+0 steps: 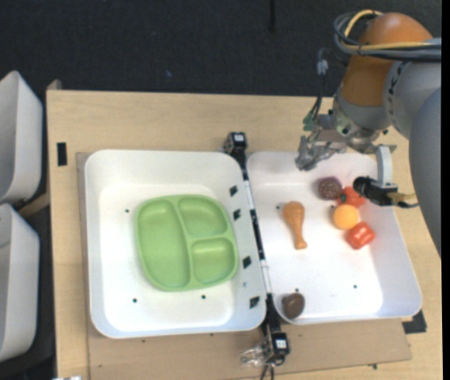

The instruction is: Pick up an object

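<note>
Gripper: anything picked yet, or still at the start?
Done: nothing visibly lifted. The drumstick, orange ball, red piece and dark round item all lie in the right bin. In hand: the gripper sits over that bin's upper edge, nothing visible between its fingers. Left: descend, grasp, lift.

A green divided plate [186, 241] lies in the left bin [106, 291].

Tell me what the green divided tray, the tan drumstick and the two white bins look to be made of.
The green three-compartment tray looks like moulded plastic, matte, with soft rounded ridges and an even colour. The tan drumstick-shaped piece is probably plastic toy food: uniform colour, smooth surface. The left white bin and right white bin seem thin formed plastic with a slight sheen and rounded corners, though the view leaves this open.
</note>
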Robot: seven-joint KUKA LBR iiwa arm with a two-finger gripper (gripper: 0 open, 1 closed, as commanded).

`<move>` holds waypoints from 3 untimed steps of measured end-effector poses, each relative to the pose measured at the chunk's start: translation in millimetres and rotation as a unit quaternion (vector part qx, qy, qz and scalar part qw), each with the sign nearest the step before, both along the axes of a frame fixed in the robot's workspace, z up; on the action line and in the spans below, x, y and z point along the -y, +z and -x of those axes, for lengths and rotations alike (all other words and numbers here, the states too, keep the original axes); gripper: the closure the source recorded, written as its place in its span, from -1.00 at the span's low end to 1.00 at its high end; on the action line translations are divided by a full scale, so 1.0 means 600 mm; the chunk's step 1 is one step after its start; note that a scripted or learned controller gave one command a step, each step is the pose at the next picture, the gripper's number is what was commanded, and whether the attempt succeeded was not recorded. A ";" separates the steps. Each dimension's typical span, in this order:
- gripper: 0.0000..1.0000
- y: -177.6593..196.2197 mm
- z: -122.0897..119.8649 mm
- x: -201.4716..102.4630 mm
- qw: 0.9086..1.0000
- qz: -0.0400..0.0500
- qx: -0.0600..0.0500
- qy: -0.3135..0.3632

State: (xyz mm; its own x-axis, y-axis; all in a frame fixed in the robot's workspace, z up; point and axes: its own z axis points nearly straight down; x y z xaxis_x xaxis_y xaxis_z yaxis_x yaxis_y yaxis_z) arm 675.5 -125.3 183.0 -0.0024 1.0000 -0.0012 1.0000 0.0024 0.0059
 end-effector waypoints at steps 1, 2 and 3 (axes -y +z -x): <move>1.00 0.075 0.003 -0.002 1.000 0.000 0.000 0.000; 1.00 0.183 0.003 -0.001 1.000 0.000 0.001 0.000; 1.00 0.158 0.026 -0.070 1.000 0.000 -0.003 0.001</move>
